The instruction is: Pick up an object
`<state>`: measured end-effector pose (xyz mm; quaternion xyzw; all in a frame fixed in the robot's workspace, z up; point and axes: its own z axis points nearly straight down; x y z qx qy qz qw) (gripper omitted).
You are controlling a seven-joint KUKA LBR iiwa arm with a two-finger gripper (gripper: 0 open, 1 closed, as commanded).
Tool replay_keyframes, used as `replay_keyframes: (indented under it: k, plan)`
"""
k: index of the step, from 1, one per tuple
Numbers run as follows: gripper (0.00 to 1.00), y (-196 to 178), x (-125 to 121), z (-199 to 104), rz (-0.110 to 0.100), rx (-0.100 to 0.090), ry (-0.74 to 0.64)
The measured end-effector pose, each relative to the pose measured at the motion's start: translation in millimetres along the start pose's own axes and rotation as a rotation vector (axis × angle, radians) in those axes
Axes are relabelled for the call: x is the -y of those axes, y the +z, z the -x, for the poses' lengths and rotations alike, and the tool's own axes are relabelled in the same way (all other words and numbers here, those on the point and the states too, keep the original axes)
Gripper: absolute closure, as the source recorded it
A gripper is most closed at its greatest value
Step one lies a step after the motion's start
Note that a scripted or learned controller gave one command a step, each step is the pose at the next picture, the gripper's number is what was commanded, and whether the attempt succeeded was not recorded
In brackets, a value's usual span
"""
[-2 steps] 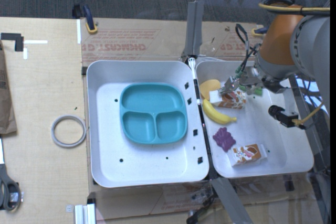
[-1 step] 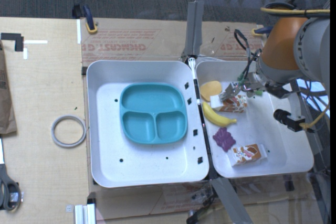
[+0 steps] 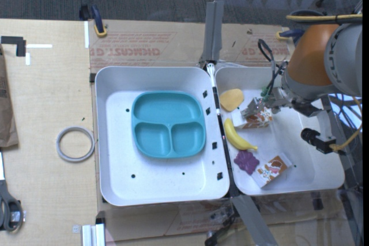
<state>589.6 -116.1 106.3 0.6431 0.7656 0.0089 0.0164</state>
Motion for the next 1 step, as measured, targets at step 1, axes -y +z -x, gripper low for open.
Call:
replay_keyframes:
  k: [1]
  plan:
    - [1.00, -12.2, -2.2, 5.3, 0.006, 0.008, 0.004]
